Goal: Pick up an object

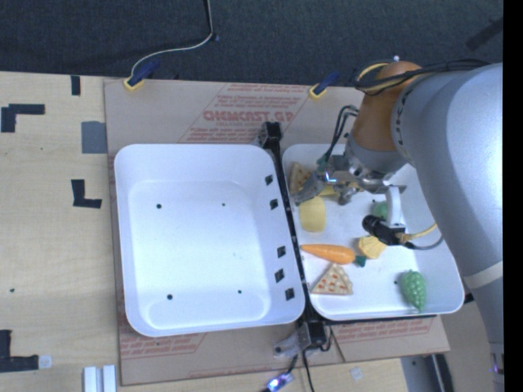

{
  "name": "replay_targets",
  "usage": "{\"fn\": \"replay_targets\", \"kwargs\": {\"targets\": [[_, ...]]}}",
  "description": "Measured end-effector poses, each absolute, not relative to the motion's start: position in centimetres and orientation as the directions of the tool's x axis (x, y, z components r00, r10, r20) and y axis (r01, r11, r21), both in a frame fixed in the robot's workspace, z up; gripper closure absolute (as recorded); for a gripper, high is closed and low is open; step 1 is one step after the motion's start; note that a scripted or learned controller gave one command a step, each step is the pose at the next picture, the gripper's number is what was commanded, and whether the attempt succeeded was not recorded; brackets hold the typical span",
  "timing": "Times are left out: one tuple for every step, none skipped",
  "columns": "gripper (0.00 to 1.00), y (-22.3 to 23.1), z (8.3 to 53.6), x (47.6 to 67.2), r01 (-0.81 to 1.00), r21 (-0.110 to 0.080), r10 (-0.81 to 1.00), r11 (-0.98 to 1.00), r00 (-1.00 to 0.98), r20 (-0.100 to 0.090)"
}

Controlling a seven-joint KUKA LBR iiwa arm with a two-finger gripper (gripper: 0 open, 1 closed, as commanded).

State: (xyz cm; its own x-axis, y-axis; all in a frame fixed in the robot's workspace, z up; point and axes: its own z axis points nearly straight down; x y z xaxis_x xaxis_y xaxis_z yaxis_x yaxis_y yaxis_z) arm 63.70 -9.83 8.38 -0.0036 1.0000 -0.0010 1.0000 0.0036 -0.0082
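My gripper (325,183) is low in the far left part of the right bin (433,256), under the orange band of the arm (380,121). It sits right above a tan wedge-shaped piece (300,175) and a pale yellow block (312,215); something yellow shows just beneath it. Nearer the front lie an orange carrot (328,252), a pizza slice (333,281), a small yellow piece (373,247) and a green bunch of grapes (413,289).
The left bin (139,219) lies beside the right one, the two meeting at a black-clipped divider (282,219). The grey arm body (466,162) covers the right bin's far right side. A cable (396,231) hangs from the wrist over the bin.
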Motion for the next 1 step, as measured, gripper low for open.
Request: {"fn": "replay_targets", "kwargs": {"targets": [[1.0, -9.77, 9.4, 63.66, 1.0, -0.003, 1.0, 0.002, -0.002, -0.001]]}}
